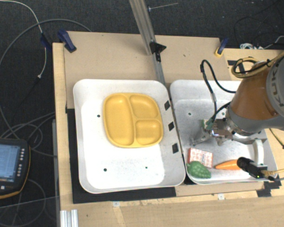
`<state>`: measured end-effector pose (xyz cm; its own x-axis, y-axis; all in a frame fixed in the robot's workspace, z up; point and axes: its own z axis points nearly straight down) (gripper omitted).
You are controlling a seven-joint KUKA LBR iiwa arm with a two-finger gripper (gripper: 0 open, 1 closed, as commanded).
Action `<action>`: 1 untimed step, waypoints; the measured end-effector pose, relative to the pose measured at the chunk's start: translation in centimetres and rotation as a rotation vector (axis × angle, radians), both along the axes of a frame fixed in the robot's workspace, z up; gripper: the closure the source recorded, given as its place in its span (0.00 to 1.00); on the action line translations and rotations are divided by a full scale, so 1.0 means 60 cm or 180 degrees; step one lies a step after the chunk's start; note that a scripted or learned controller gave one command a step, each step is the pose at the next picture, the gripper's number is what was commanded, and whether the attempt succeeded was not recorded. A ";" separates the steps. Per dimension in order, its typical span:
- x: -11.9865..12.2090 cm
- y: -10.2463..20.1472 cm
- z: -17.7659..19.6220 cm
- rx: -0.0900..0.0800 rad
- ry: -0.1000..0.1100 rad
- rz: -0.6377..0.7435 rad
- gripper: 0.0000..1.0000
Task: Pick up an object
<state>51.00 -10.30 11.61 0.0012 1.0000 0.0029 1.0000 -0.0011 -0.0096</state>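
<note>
Red packet (199,156) perhaps just beside jaws

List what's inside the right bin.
Right bin: a red-and-white packet, a green lumpy item and an orange carrot, all near its front edge. The arm covers the bin's right side; anything beneath is hidden.

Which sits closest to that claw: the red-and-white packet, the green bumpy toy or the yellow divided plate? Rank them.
From the gripper:
1. Red-and-white packet, right beside it.
2. Green bumpy toy, right bin, near edge.
3. Yellow divided plate, left bin.
</note>
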 end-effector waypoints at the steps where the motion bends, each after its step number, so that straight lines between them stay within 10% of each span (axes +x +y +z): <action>1: -0.002 0.001 -0.042 0.0000 -0.0011 0.0003 0.00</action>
